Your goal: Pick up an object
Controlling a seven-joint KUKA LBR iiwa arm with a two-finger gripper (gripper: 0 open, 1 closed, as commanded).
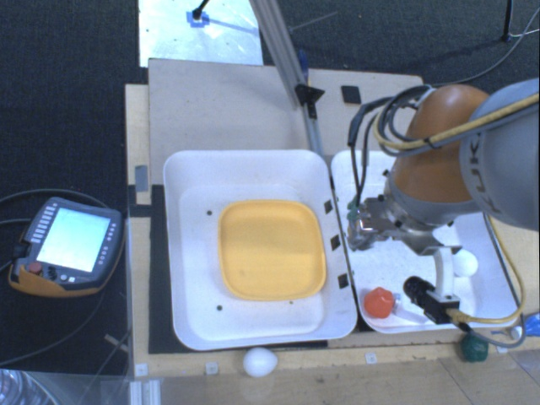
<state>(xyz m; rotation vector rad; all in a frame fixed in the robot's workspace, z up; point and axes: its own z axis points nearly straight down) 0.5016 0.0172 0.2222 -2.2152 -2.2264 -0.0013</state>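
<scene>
Across the bench two shallow white bins sit side by side, their inner walls touching. Inside the left bin a yellow plate, square with rounded corners, lies flat and takes up most of the middle of the floor, with bare white showing all round it. On the floor of the right bin a red-orange object rests near the front rim, and a white ball sits farther toward the right wall, partly behind the robot's hardware. Just in front of the left bin, outside it on the bench edge, lies a white egg. A dark green round thing sits past the front right corner of the right bin. Off the bench to the left, a teach pendant with a lit screen lies on the dark floor.

Reaching in from the right, the arm hangs over the right bin, its orange band uppermost and cables looping around it. The gripper is low over the left part of that bin, close beside the wall shared with the other bin, and above and apart from the red-orange object. Whether the gripper is spread or pressed together cannot be told from this angle.
</scene>
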